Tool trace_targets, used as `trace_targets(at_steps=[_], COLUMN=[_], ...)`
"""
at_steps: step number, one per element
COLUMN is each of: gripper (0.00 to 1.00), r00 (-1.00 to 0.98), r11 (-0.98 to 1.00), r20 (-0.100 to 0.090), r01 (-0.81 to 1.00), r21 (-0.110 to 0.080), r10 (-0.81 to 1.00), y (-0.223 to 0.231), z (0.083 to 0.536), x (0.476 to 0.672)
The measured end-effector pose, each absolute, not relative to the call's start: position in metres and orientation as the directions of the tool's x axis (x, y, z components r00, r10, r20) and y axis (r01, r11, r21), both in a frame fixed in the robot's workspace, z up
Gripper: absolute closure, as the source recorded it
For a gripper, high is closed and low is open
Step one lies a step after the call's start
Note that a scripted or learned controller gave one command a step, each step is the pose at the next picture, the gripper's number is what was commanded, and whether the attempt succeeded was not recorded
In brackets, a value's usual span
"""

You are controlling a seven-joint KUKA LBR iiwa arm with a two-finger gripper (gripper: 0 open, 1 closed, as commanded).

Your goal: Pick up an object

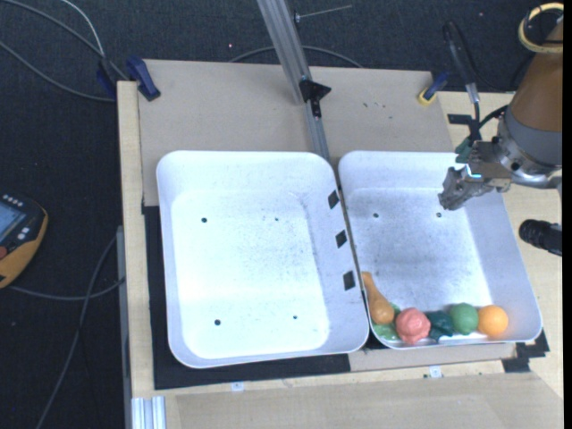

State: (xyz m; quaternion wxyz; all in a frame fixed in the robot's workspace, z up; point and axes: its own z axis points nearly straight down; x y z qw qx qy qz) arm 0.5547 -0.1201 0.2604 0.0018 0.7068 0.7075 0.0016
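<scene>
The gripper (453, 192) hangs over the right bin (420, 248) near its 2 o'clock corner — whether it is clenched or released, I cannot tell. The toys (438, 320) — carrot, pink, green, orange — lie along the 6 o'clock wall, well apart from it.

I've got a row of small objects bunched along the near wall of the right bin (500, 239): an orange carrot-shaped piece (377, 300) lying tilted at the left end, a pink lumpy one (412, 324) just beside it, then a green ball (463, 316) and an orange ball (492, 320) at the right end.
</scene>
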Motion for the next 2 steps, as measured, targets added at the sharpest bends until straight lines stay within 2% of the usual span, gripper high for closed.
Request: trace_targets(at_steps=[1,2], gripper=[1.0,1.0], r00=[-0.005,-0.004], r11=[0.005,0.004], r20=[0.001,0.001], r01=[1.0,1.0], r21=[0.001,-0.001], r10=[1.0,1.0], y=[-0.065,-0.016], z=[0.264,0.246], x=[0.551,0.544])
